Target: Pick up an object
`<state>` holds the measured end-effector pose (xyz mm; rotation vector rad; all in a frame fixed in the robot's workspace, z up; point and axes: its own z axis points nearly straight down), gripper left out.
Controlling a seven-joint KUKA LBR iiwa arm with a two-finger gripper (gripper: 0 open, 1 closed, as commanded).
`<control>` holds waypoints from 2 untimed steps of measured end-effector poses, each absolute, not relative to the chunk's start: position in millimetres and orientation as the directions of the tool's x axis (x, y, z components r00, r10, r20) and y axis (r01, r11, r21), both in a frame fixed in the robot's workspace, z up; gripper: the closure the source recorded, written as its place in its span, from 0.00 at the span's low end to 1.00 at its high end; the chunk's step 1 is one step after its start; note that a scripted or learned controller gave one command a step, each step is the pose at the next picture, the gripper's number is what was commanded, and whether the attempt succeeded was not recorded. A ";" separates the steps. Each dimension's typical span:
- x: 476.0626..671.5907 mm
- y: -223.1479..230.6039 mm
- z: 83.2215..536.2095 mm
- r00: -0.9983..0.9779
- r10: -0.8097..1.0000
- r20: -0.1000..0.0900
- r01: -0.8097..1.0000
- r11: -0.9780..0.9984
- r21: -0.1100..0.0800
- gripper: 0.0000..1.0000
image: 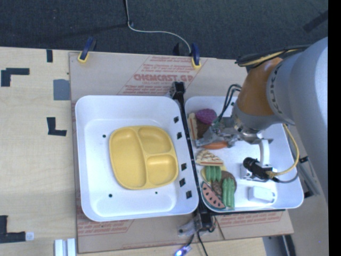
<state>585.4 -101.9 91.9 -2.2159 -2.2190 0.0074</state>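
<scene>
Toy food fills the right bin (282, 199), heaped along its left wall, likely because that is where the pieces settled in a loose pile. The pincer (226, 137) is low over the upper part of this heap, and whether it is spread or closed I cannot tell; nothing can be seen gripped. An orange carrot-like piece (216, 145) lies just below it, touching or nearly so. A purple piece (205, 115) sits just above and to its left. Farther below are a sandwich slice (209, 157), green pods (228, 191) and a watermelon slice (214, 197). Well left, the other bin (90, 116) holds a yellow divided plate (143, 156), apart from the work.
</scene>
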 end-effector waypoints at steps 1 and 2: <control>585.3 -102.0 91.4 -0.001 1.000 0.001 1.000 0.001 -0.008 0.00; 631.2 -103.1 83.1 -0.002 1.000 0.000 1.000 0.002 -0.002 0.00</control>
